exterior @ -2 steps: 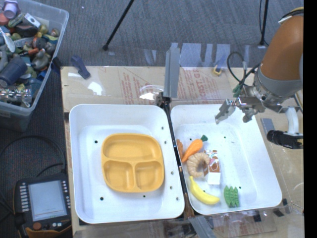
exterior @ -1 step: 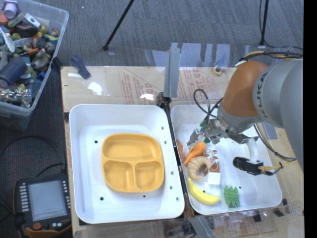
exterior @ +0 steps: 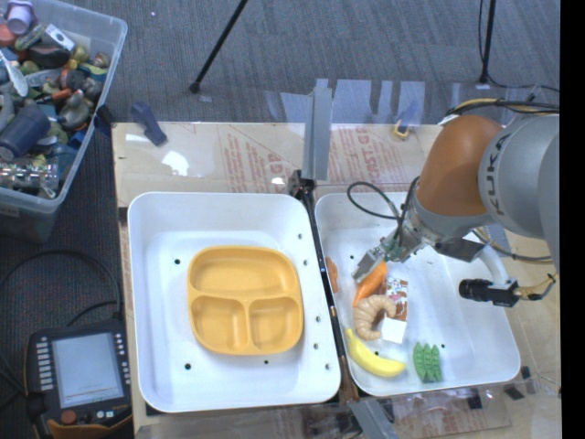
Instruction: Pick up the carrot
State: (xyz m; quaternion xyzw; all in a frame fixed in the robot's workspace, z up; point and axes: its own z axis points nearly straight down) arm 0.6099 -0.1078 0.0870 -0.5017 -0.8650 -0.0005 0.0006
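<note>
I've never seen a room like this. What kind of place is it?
Probably a robot lab: a robot arm reaches over white bins, with toy food like a carrot and a banana.

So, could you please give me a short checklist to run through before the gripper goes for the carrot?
1. Carrot in view, in the right bin: ok.
2. Gripper over the carrot's upper end: ok.
3. Carrot between the fingers: cannot tell.
4. Room around the carrot: not ok; croissant touches its lower end and carton lies along its right side.
5. Banana and green toy out of the way: ok.
</note>
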